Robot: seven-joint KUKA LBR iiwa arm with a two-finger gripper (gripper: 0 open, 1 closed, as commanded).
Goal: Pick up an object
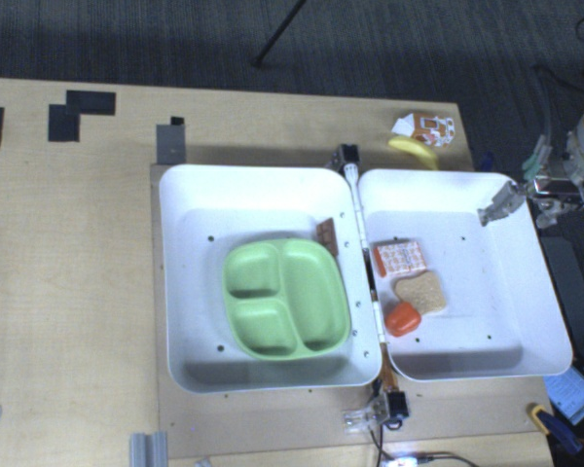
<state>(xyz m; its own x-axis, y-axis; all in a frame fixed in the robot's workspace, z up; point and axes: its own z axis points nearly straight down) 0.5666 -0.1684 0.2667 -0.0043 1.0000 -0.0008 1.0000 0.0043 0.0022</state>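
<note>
Gripper [511, 200] parked over the right bin's [526, 348] far right corner, spread wide with nothing in it. Tomato [402, 319], bread slice [421, 291] and cracker pack [400, 257] huddled by that bin's left wall; green tray [285, 298] sat in the left bin [190, 261].

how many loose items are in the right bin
3, bunched near the right bin's left wall: a red-and-white patterned block, a tan bread-slice shape just below it, and a small red-orange piece lowest. Nothing seems hidden.
</note>
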